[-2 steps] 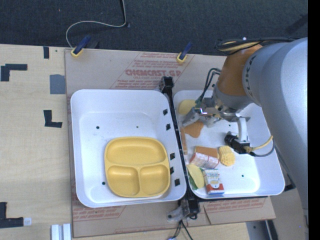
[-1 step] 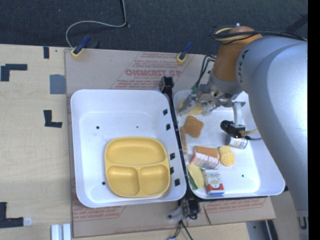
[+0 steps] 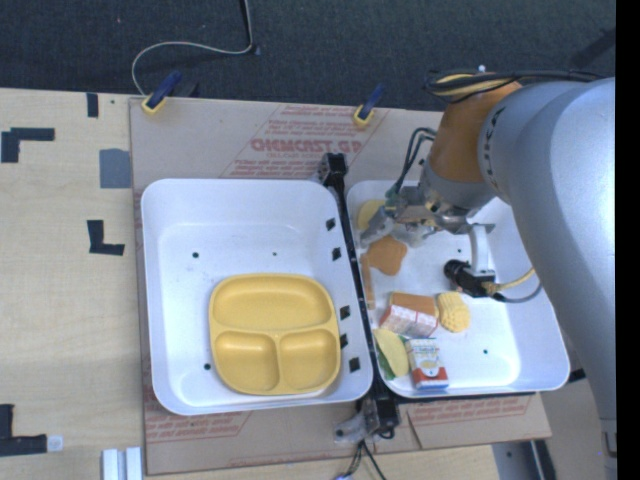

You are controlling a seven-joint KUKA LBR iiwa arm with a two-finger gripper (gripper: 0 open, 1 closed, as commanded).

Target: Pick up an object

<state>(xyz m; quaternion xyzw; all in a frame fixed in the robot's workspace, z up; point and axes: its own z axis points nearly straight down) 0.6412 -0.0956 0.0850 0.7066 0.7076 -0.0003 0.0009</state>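
1. Camera view: the arm (image 3: 520, 138) reaches in from the right, and its hand (image 3: 400, 230) sits low in the right bin (image 3: 530, 353), just above a brown rounded object (image 3: 386, 257); whether the hand is spread or pressed together I cannot tell.
2. Near it lie an orange-and-white block (image 3: 411, 316), a yellow bumpy object (image 3: 454, 313) and a small carton (image 3: 427, 363).
3. The left bin (image 3: 175, 228) holds a yellow divided tray (image 3: 275, 331).

Bench (image 3: 60, 268) under two white bins (image 3: 170, 228)
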